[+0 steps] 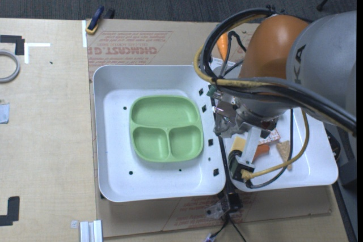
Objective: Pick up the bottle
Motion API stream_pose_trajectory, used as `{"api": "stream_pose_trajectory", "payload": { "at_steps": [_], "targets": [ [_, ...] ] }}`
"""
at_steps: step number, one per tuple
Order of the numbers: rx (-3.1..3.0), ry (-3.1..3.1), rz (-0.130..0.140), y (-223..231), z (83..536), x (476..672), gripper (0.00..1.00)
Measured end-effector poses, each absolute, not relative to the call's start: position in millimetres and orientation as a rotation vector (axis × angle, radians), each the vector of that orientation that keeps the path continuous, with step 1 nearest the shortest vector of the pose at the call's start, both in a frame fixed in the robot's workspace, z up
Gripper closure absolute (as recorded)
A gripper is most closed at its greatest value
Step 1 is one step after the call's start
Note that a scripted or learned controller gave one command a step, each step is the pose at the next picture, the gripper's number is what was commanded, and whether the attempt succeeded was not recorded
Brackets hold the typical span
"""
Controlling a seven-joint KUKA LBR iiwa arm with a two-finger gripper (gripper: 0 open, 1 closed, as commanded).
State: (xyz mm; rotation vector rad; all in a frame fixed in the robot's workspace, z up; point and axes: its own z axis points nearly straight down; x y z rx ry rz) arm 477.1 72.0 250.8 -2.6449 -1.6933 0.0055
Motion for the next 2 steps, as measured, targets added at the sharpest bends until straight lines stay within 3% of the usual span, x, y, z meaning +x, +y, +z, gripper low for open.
{"api": "stream_pose_trajectory", "payload": {
  "at_steps": [1, 2],
  "targets": [
    [-2.719, -1.572, 0.006, 118.7, 223.2, 476.9, 1.0],
    [-2.848, -1.327, 0.005, 188.2, 267.8, 477.2, 1.0]
  ]
}}
